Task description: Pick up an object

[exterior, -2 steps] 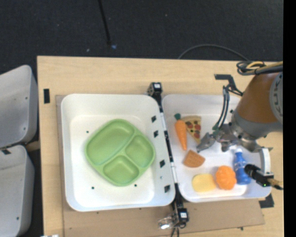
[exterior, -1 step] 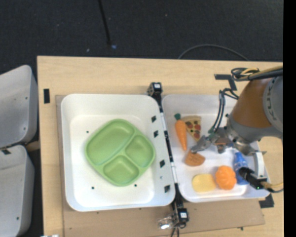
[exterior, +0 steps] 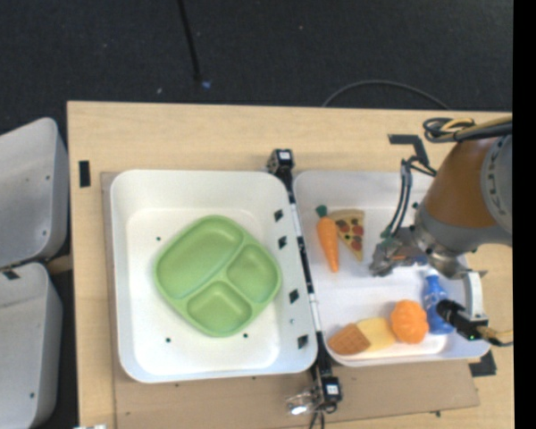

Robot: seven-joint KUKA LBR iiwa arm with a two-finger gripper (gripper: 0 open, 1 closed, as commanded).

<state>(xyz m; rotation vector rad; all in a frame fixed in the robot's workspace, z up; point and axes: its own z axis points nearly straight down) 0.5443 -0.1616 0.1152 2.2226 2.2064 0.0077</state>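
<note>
- The bench (exterior: 188,132) is pale wood and carries two shallow white bins side by side, the left bin (exterior: 125,239) and the right bin (exterior: 339,190), their inner walls touching along the middle.
- In the left bin lies a green divided plate (exterior: 216,275) with three compartments, turned at a slant and sitting near the bin's centre.
- The right bin holds the small things. A toy carrot (exterior: 328,242) lies lengthwise near the bin's left wall, its green top pointing away from the camera.
- Just beside the carrot, to its right, lies a pizza slice (exterior: 349,228), close to it at the upper end.
- Along the near wall of the right bin sit a tan wedge (exterior: 360,337) with a darker brown end and, touching it on the right, an orange fruit (exterior: 410,321).
- A blue object (exterior: 433,291) lies just behind and right of the orange fruit, partly covered by the arm's wrist.
- The arm (exterior: 464,195) reaches in from the right, its orange band above the right bin.
- The gripper (exterior: 381,263) hangs low over the middle of the right bin, right of the carrot and below the pizza slice; it is dark and small here, so whether it is released or clenched cannot be told, and nothing can be seen held in it.
</note>
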